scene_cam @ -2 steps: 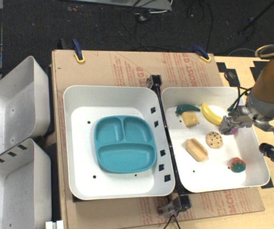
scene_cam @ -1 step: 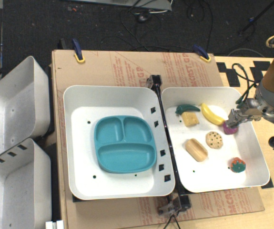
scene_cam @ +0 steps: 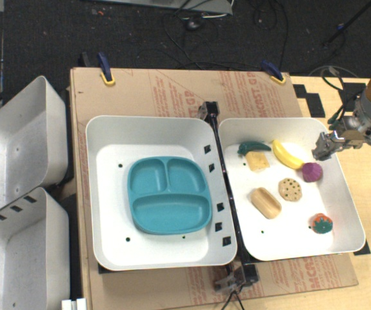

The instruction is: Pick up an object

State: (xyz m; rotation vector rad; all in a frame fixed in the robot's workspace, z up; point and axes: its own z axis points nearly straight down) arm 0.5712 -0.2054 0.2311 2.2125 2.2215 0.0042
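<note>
Gripper above right bin far rim, finger state indeterminate; banana just left (long axis slanting toward purple ball)

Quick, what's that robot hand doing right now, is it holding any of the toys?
Hand: at the right bin's upper right edge, just above the round purple toy; holding nothing that I can see.

Left bin holds a divided plate; right bin holds a banana, cookie, bread roll, with the gripper at its upper-right edge.
</note>
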